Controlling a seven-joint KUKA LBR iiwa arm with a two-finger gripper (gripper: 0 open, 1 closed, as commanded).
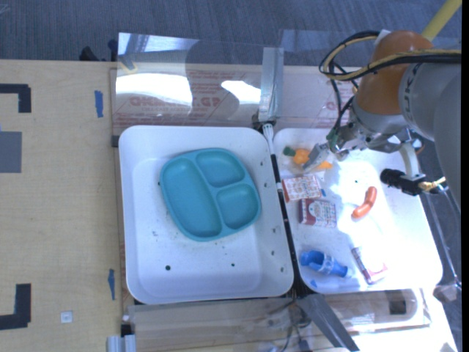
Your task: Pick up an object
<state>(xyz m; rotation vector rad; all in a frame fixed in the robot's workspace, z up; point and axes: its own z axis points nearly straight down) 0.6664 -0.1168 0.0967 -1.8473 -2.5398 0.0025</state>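
Two-finger gripper (pixel 319 155): near right white bin's (pixel 421 218) far-left corner, beside a small orange-and-green toy (pixel 298 155); finger state indiscernible. Teal three-compartment plastic plate (pixel 211 193): centre of left white bin (pixel 139 218).

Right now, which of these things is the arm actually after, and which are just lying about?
Part of the job (candidates in the right bin):
carrot
two small cartons
sausage
blue bottle
pink tube
gripper, by the carrot

Lying about:
teal divided plate in the left bin
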